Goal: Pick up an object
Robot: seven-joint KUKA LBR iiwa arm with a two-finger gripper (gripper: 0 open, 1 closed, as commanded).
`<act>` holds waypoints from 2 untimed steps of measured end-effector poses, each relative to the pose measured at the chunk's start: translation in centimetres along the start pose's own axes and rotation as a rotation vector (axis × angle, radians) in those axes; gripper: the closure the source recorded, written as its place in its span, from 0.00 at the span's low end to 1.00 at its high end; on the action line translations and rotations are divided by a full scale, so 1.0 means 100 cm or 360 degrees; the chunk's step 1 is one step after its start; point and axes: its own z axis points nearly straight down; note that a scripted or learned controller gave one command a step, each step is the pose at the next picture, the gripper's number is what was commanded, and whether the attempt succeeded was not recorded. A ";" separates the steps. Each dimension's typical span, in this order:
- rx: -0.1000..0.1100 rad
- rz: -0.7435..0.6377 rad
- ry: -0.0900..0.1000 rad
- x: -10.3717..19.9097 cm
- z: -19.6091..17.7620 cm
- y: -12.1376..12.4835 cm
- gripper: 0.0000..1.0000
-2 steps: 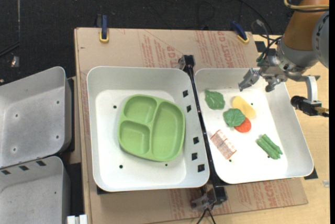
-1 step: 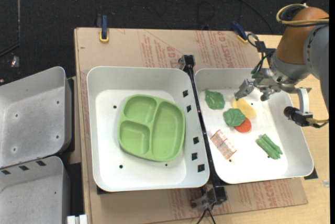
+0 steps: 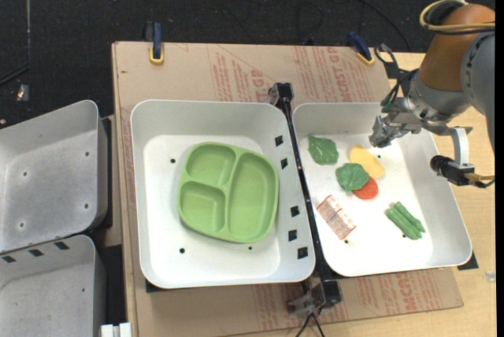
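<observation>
The right bin [image 3: 441, 253] holds several small items: a green leafy piece [image 3: 323, 149], a yellow piece [image 3: 368, 162], a second green leafy piece [image 3: 351, 175] lying over a red piece [image 3: 367, 190], a green bean-like piece [image 3: 405, 220] and a pink wrapped packet [image 3: 335, 217]. My gripper [image 3: 380, 135] hangs low over the back of the right bin, just above and right of the yellow piece. Nothing shows between its fingers.
The left bin [image 3: 157, 131] holds a green sectioned plate [image 3: 228, 191]. A black divider [image 3: 299, 178] runs between the two bins. White bin lids [image 3: 47, 170] lie off the bench at the left. Clamps [image 3: 156, 42] grip the board's back edge.
</observation>
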 end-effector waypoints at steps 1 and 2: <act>-0.0008 -0.0002 -0.0002 -0.003 -0.065 0.002 1.00; -0.0006 -0.0004 -0.0001 -0.003 -0.116 0.003 1.00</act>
